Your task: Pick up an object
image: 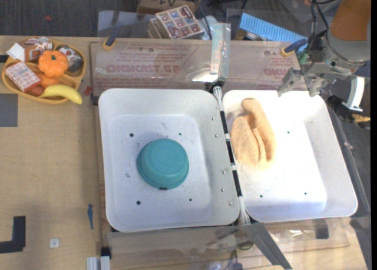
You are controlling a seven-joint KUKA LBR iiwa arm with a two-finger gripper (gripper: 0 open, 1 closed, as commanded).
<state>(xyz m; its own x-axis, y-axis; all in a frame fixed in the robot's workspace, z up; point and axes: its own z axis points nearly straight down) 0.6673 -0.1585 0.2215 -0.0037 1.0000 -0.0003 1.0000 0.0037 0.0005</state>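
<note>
At the upper right, the gripper (301, 81) hangs over the right bin's (306, 204) far rim, its grip unreadable, well apart from the tan oven mitt (253, 133).

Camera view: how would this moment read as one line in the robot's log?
task: pick up an object | gripper: above right bin's far edge | tan cloth: right bin | teal bowl: left bin

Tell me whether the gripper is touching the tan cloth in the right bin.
Apart. In the camera view the gripper sits over the right bin's back rim, with bare white floor between it and the tan cloth.
</note>
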